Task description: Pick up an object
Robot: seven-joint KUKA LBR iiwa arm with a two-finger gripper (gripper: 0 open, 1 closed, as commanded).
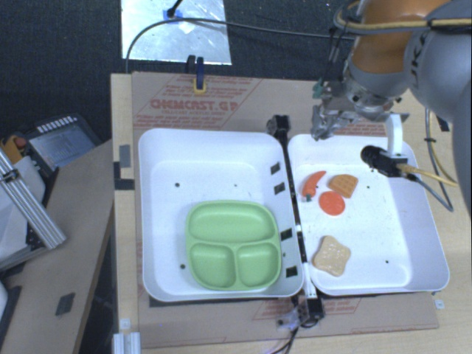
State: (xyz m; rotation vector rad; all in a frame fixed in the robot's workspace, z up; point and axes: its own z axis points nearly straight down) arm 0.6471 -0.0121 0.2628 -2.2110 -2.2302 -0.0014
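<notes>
Camera view is showing the pincer (322,130), grip state unclear, hovering at the right bin's far edge above a small red plastic pepper (313,184), likely light, stiff, slippery, best pinched across its middle.

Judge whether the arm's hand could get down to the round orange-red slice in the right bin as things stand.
Probably yes. The hand hangs over the right bin's far edge, and the round slice lies flat with open space above. The red pepper and tan cracker sit close beside it.

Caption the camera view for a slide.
Gripper above right bin's far rim; four food pieces inside; green divided tray in left bin.
</notes>
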